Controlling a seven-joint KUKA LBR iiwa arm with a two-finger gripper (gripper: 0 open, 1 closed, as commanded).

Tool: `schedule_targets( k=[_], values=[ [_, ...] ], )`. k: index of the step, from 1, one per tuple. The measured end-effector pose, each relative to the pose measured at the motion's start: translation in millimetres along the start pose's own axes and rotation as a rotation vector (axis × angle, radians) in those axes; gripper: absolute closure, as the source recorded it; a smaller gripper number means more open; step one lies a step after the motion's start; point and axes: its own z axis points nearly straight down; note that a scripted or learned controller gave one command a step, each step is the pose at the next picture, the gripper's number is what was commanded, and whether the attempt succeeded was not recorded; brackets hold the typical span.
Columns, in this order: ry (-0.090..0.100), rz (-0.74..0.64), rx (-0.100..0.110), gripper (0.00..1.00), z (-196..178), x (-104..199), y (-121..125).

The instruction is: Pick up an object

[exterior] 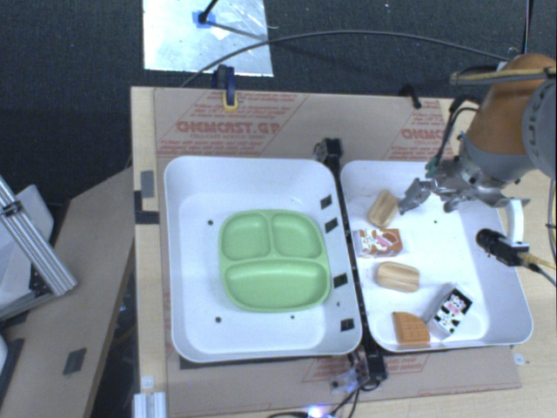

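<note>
The pincer [424, 192] hangs over the upper part of the right bin [496, 259]; whether it is clenched or released cannot be told from this slant, and nothing shows in its grasp. Taking the right bin as the landmark: a tan bread-like piece [382, 208] lies near its upper left, just beside the pincer's tip. Below that, by the bin's left wall, sits a small red-and-white packet [379, 243], and under it a tan bun-like block [398, 276]. Toward the bin's lower edge rest an orange-brown wedge [410, 328] and, just right of it, a black-and-white patterned carton [451, 311], tilted. The left bin [196, 233] touches the right bin's left wall and holds a green divided plate [274, 259]. Both bins sit on the worktop [252, 120].
</note>
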Motion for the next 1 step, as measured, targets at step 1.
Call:
schedule_targets(
  k=[1],
  values=[
    [0.000,0.001,0.002,0.00,61.8,-3.7,-2.3]
  ],
)
